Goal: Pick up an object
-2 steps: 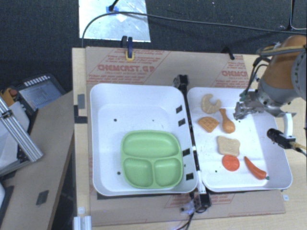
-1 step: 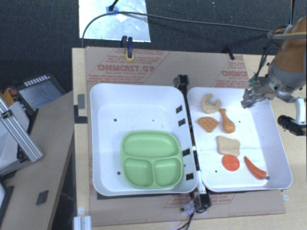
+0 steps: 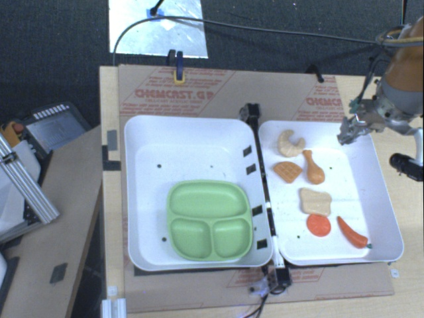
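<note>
While the gripper (image 3: 347,136) hovers over the right bin's (image 3: 384,197) far-right edge w/ finger state unclear, no pick's begun: chicken leg (image 3: 313,167) & other toy foods lie untouched mid-bin.

Bench (image 3: 109,197) below me: pale wood top, brown printed cardboard sheet (image 3: 218,91) spread over it. On sheet, two shallow white bins side by side, touching along black-clipped seam. Left bin (image 3: 142,144) and right bin (image 3: 381,197) both sit flat. Yellow clamp (image 3: 179,71) grips sheet's far edge. Grey tag (image 3: 111,138) stuck on bench just left of sheet. Cables dangle off near edge at seam.
</note>
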{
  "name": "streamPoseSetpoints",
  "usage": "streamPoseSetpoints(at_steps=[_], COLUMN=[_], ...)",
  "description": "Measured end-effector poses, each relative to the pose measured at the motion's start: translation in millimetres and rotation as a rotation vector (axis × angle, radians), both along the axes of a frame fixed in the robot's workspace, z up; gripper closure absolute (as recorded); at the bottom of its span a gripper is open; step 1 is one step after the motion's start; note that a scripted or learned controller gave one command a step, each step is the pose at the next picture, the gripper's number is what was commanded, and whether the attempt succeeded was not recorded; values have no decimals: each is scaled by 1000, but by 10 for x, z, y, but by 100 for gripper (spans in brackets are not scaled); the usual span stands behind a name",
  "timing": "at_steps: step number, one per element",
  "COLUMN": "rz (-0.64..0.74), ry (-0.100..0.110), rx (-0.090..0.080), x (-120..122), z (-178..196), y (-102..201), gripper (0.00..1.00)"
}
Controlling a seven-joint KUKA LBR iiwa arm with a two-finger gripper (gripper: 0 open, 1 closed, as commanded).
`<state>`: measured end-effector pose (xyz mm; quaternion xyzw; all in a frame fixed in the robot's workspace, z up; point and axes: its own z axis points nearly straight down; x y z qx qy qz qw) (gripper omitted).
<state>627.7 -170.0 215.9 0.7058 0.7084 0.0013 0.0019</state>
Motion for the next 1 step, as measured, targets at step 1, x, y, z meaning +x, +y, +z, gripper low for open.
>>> streamPoseSetpoints(at_steps=[1], rz=[6], ry=[2], rx=[3], x=[82], z=[11], y=[525], gripper=[100])
